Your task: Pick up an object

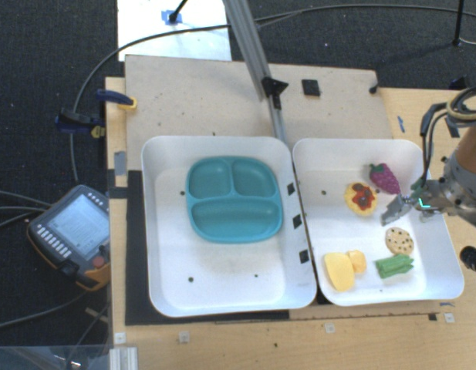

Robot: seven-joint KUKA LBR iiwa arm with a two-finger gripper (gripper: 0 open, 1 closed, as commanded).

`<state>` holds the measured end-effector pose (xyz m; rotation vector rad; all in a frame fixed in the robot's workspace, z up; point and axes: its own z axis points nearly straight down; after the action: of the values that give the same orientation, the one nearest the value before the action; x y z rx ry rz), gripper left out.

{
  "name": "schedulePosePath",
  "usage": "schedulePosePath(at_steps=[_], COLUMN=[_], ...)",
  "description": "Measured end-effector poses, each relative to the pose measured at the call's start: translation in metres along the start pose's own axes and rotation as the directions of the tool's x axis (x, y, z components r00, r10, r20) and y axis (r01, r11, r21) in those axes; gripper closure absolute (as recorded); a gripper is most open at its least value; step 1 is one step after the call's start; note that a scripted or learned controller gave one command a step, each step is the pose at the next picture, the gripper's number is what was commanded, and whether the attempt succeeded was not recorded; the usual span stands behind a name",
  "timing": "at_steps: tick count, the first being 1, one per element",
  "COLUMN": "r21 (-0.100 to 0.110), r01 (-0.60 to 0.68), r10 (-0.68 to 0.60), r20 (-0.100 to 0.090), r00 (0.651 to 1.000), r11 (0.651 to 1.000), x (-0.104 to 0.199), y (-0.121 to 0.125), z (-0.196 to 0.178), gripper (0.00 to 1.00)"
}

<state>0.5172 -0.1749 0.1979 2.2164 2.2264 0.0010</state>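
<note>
The right bin (pixel 330 168) holds several toy foods. A purple eggplant (pixel 384 177) lies near its back right, and a round yellow pizza with red topping (pixel 361 197) sits just left of it. Nearer the front are a speckled cookie (pixel 399 241), a green vegetable piece (pixel 394 265), a yellow cheese wedge (pixel 339 272) and a small yellow chunk (pixel 357 261). My gripper (pixel 410 209) hangs over the bin's right side, between the eggplant and the cookie. It is open and nothing sits between its fingers (pixel 392 210).
A teal divided plate (pixel 234 199) lies in the left bin (pixel 168 268). A slanted metal pole (pixel 253 45) crosses the back board. A handheld control pendant (pixel 72 233) and cables lie on the floor at the left.
</note>
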Motion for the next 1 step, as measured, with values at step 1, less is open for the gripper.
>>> schedulePosePath(at_steps=[1], r21=[-0.001], r01=[0.0], r10=[0.0], r20=[0.0], r00=[1.0], r11=[1.0], x=[0.0], y=[0.0002], z=[-0.0002], gripper=[0.0])
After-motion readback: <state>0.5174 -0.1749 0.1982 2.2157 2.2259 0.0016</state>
